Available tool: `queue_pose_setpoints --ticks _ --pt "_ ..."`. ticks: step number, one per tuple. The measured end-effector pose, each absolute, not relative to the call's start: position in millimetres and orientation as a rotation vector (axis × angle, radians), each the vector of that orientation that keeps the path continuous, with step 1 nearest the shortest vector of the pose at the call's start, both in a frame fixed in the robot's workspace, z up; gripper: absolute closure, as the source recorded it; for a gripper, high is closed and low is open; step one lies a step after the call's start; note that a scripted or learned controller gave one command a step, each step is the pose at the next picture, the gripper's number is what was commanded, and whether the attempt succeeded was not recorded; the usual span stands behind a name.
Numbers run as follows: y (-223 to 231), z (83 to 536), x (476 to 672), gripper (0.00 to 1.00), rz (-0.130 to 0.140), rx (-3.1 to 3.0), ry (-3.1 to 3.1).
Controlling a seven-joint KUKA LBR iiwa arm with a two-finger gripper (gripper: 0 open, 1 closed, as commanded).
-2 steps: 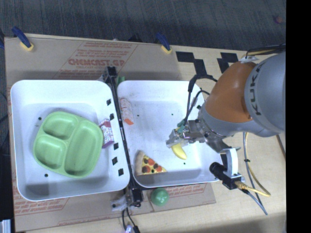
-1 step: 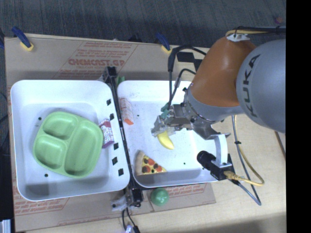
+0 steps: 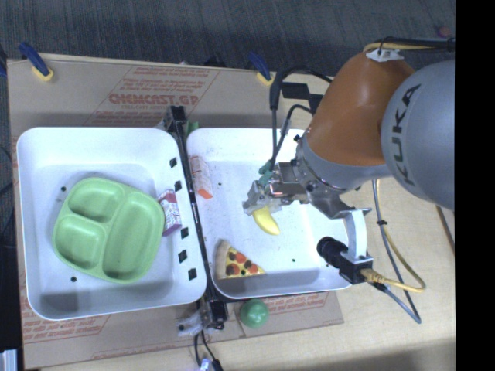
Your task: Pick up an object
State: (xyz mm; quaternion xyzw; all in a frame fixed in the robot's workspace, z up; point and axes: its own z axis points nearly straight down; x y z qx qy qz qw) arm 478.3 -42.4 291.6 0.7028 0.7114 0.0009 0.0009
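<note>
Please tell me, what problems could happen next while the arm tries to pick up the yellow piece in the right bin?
1. The end effector sits at the upper end of the yellow piece, so a grasp there may be off-centre and slip.
2. A nudge could slide that piece toward the pizza slice close below it.
3. The green ball lies outside the right bin, so things can apparently escape.

This looks like a robotics lab, set up for grasping trials. A KUKA arm with loose cabling reaches in from the right of the frame over two white bins on a cardboard sheet, held by blue clamps at the upper left. Toy food, like a pizza slice at lower center, serves as props. Grey carpet runs along the top.
</note>
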Motion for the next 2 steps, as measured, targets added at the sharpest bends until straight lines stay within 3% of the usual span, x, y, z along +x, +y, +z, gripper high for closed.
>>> queue_pose_setpoints --ticks 1,2 --pt "13 247 476.8 1.00 -0.002 2.214 2.231" --pt "13 258 477.6 1.00 -0.002 2.208 2.236"
